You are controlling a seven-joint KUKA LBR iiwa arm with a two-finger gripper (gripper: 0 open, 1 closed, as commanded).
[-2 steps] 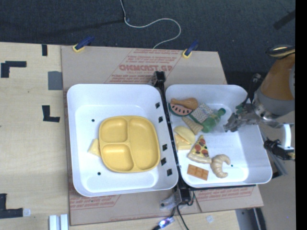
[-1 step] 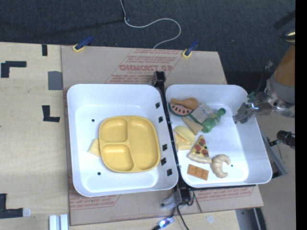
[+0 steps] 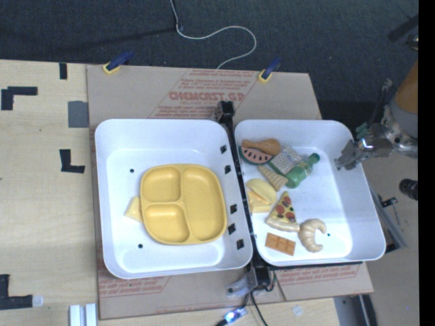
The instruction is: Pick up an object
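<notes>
- The pincer (image 3: pixel 353 156) hangs over the right rim of the right shallow white bin (image 3: pixel 362 212); I cannot tell how it is set, and nothing shows gripped.
- Toy food lies in that bin: a green plastic bottle (image 3: pixel 301 170), a pizza slice (image 3: pixel 283 212), a tan croissant (image 3: pixel 312 233).
- A yellow divided plastic plate (image 3: pixel 183 204) sits in the left white bin (image 3: pixel 112 182).

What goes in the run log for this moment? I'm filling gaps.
gripper: above right white bin's right rim | grasp: none seen | green toy bottle: lying in bin
</notes>
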